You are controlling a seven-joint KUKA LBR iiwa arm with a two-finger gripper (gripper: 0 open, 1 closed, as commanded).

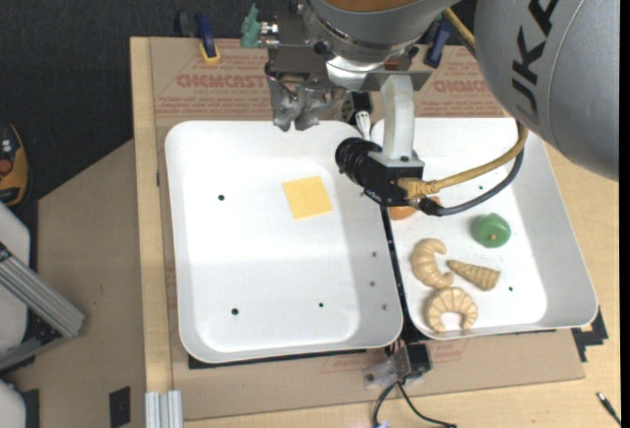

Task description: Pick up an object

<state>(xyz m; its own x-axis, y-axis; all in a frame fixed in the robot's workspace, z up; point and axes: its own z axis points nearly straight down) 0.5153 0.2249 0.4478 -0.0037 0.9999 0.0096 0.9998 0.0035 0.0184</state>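
A flat yellow square (308, 197) lies in the left bin (246, 288), a little right of its middle. My gripper (301, 108) hangs over the far edge of that bin, up and slightly left of the yellow square, and nothing shows in it. In the right bin (546, 219) lie a green round piece (490, 230), two pale croissant-shaped pieces (429, 260) (452, 309) and a tan cone (475, 273). An orange piece (401, 212) peeks out at the right bin's left wall, mostly hidden by the arm's hardware.
The two bins rest on a brown cardboard sheet (157, 219). Blue clamps (207, 37) hold the sheet's far edge. The arm's big grey body (551, 32) covers the upper right, above the right bin's far side.
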